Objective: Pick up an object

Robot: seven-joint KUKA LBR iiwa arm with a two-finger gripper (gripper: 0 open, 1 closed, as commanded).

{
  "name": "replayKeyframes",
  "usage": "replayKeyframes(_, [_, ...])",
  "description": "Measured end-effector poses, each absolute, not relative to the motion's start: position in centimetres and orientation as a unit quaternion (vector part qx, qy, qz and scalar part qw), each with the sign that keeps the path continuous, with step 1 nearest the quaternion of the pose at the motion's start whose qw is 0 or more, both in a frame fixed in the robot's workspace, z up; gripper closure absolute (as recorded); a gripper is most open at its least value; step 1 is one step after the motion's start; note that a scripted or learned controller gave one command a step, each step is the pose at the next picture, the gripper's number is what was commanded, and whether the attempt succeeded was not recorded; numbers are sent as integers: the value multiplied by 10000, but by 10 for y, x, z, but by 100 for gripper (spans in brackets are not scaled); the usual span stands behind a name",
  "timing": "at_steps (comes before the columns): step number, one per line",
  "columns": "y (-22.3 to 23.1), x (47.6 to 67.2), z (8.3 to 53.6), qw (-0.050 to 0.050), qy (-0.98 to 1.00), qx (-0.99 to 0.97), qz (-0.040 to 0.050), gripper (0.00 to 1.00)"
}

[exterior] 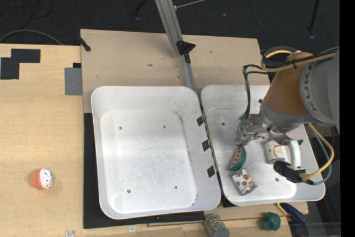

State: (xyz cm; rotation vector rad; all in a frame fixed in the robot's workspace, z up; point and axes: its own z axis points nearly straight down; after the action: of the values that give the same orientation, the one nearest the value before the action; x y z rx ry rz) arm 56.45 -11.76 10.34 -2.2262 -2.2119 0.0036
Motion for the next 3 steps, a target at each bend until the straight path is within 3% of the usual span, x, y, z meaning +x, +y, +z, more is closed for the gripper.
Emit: replayKeyframes(3, [-136, 564, 254, -18, -7071, -7071, -10, 100])
